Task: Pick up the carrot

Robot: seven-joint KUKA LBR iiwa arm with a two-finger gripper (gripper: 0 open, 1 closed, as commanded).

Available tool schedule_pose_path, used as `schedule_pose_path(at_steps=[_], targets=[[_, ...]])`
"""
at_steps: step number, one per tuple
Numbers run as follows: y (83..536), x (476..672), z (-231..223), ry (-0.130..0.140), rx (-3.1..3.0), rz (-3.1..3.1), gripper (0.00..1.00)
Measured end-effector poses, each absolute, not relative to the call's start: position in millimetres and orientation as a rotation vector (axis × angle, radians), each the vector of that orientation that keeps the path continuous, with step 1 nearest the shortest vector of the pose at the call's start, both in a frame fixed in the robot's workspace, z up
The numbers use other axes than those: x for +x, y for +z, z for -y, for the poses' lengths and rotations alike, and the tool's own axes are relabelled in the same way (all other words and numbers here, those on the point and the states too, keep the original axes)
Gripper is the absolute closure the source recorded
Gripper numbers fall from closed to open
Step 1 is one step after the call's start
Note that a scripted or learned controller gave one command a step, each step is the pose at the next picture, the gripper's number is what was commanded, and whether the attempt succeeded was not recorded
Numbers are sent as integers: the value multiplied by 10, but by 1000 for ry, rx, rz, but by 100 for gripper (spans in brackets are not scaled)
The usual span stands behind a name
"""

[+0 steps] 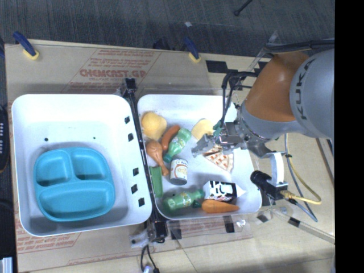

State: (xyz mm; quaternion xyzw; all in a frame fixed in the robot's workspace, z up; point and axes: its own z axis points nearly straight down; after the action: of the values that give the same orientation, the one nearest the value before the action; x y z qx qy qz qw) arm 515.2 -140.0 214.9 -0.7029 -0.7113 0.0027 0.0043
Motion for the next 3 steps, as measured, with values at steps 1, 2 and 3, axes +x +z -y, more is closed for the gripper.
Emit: schedule_pose_path(at_steps=[1,2,3], targets=[[1171,5941,989,9,-2128,2318,0],[915,6168,972,12,-2238,2201,0],[1971,6263,-123,-7,-2257,2184,0]])
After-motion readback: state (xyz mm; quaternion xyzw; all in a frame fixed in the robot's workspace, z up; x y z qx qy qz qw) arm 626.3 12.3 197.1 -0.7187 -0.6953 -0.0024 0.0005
